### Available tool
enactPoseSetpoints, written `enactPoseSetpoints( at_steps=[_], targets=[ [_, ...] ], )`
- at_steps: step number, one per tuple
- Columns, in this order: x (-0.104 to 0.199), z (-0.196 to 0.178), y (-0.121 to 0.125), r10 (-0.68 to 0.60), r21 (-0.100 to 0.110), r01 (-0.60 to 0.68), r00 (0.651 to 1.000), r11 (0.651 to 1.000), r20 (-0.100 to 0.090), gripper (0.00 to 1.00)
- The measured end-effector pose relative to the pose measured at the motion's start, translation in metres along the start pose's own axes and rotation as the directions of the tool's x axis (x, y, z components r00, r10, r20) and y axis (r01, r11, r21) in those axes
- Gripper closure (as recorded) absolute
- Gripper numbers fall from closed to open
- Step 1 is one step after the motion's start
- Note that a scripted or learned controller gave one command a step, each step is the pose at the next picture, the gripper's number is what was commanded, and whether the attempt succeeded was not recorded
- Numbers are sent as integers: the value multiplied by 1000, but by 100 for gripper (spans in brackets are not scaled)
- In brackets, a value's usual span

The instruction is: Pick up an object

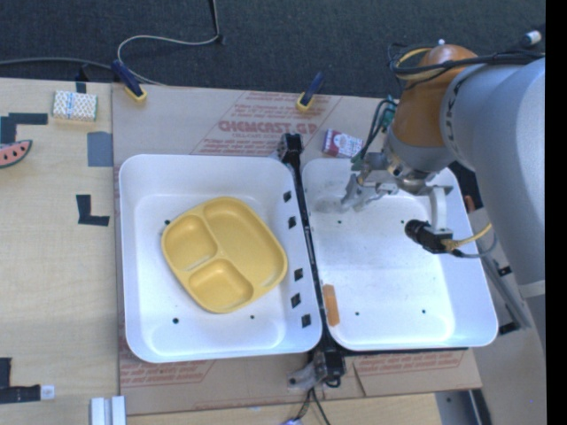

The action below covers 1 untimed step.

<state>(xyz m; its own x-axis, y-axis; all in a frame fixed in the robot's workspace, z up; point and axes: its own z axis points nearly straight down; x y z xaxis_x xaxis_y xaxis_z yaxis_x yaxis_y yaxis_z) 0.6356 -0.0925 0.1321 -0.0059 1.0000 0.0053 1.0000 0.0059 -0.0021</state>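
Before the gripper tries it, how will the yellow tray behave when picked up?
The yellow tray looks like stiff moulded plastic, so it probably will not flop. It is wide and shallow, lying flat in the left bin, so a grip on its rim may let it tilt or slip.

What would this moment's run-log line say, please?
gripper: over right bin, holds nothing | carrot: right bin, left edge | yellow tray: left bin
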Motion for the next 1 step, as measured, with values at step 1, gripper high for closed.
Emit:
enactPoseSetpoints(
  at_steps=[1],
  targets=[
    [0, 0, 0, 0, 0, 0, 1000, 1000, 0, 0]
  ],
)
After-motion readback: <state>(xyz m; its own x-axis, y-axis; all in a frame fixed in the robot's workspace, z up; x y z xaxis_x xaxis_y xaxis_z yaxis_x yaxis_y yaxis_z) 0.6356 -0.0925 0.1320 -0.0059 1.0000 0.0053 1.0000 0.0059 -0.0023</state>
